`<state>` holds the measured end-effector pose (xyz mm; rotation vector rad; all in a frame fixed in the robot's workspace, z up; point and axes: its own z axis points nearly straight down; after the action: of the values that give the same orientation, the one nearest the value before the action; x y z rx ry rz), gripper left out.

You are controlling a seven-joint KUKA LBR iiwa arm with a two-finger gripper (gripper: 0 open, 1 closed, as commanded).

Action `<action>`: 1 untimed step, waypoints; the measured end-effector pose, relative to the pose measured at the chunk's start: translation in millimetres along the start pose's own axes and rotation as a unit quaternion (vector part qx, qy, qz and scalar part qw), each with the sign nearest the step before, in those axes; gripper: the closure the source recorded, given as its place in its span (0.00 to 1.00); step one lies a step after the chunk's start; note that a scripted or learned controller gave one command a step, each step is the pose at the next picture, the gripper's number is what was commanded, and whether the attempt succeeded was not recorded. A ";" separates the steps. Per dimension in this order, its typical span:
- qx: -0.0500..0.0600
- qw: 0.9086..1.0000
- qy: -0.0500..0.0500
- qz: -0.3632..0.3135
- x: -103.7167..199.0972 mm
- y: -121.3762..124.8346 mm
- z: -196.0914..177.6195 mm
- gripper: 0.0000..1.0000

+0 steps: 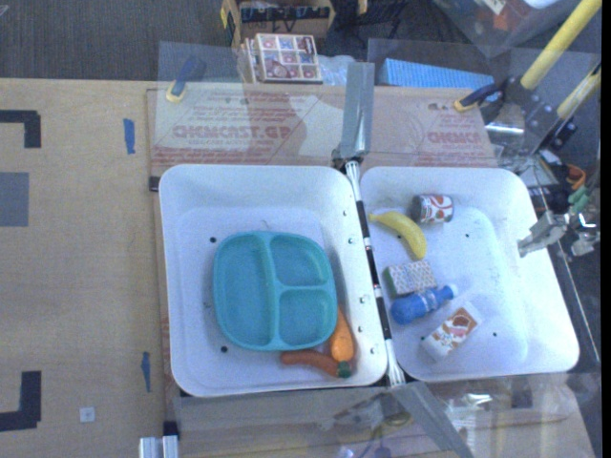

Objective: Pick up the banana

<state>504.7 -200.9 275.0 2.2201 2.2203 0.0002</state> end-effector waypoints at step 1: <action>0.001 1.000 0.001 -0.017 37.1 18.2 174.4 0.00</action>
<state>523.2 -164.0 100.6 2.1829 2.2593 -0.0001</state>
